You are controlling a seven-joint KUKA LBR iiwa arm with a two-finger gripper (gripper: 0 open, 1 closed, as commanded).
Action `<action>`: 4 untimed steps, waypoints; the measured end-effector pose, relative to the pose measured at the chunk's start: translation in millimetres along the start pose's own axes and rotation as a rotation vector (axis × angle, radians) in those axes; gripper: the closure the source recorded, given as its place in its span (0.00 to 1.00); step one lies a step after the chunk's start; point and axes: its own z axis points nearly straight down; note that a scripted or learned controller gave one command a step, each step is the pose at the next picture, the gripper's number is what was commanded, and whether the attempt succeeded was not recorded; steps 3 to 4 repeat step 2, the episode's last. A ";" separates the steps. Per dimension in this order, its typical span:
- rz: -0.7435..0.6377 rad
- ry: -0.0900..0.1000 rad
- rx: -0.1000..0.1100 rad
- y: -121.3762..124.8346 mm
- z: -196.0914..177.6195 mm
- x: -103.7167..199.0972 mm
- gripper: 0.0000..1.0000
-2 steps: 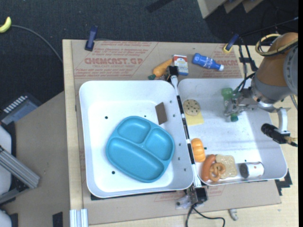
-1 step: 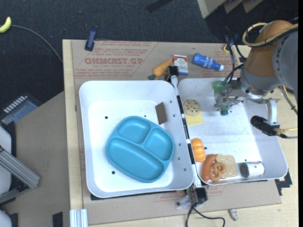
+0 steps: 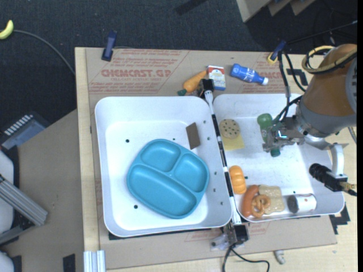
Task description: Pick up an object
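Hovering over the right bin (image 3: 317, 169), our gripper (image 3: 274, 140) sits at a green object (image 3: 265, 120); we can't tell whether it's gripping. Nearest pick, we judge. Blue tray (image 3: 167, 177) fills the left bin (image 3: 113, 123), so targets cluster right.

Smooth, slightly glossy white plastic for both bins (image 3: 108, 152). Matt blue plastic for the divided plate (image 3: 167, 177), far left of the gripper (image 3: 271, 140). Brown printed cardboard (image 3: 142, 72) beneath. Shiny blue plastic bottle (image 3: 248, 73) above the gripper. Glossy orange band (image 3: 332, 89) on the arm.
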 end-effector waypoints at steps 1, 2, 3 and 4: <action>-0.002 -0.001 -0.004 41.1 -45.4 48.6 1.00; -0.002 0.001 0.001 27.9 -42.4 77.0 1.00; -0.002 0.001 0.001 27.9 -42.4 77.0 1.00; -0.002 0.001 0.001 27.9 -42.4 77.0 1.00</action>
